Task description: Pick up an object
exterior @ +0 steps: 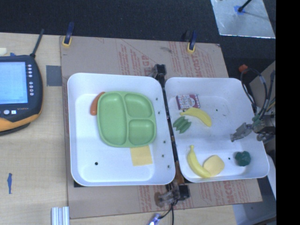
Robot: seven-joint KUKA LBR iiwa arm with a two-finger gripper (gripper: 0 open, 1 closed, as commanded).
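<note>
While the arm reaches in from the right, the findings stand as follows.

Pincer: pincer (240,132) sits low over the right bin (225,86) near its right wall, tips pointing left; nothing is seen between them. How far apart they stand I cannot tell; the tips are too small and blurred.

Nearest object: dark green round item (243,158), just below the pincer, close to the bin's lower right corner. Judged the likeliest target by closeness alone, and its place against the wall leaves little room for a finger on that side.

Left of pincer: upper banana (197,116) lies well apart, with a green leafy or pod-like piece (182,124) beside it and a small printed packet (188,101) above.

Below-left of pincer: second banana (196,162) curves against a pale yellow round piece (213,165), the two touching; a grasp there risks taking both.

Far left: left bin (77,125) holds a green divided tray (126,119), a yellow flat square (141,156) at its lower edge and an orange-red item (95,104) partly under it. All beyond present reach.

Desk: desk (28,163) carries a tablet pendant (18,93), farthest left.

Task status: no object lifted; judged at approach stage.
</note>
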